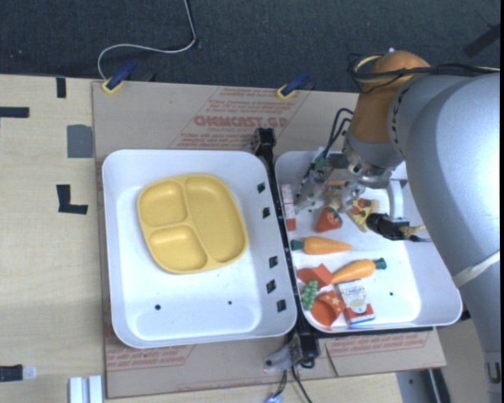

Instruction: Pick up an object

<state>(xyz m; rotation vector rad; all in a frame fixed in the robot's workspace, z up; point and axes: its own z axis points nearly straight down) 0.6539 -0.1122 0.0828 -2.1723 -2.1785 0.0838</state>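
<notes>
My gripper hangs low over the far part of the right bin, reached in from the right under the orange wrist band. A small red toy lies just below it, close to the gripper; I cannot tell whether they touch. In the same bin lie an orange carrot, a second carrot with a green top, a small white and red carton, some red pieces and a green piece.
The left bin holds a yellow divided plate. A black divider with clips runs between the bins. The grey arm covers the right bin's far right corner. Both bins sit on a cardboard sheet.
</notes>
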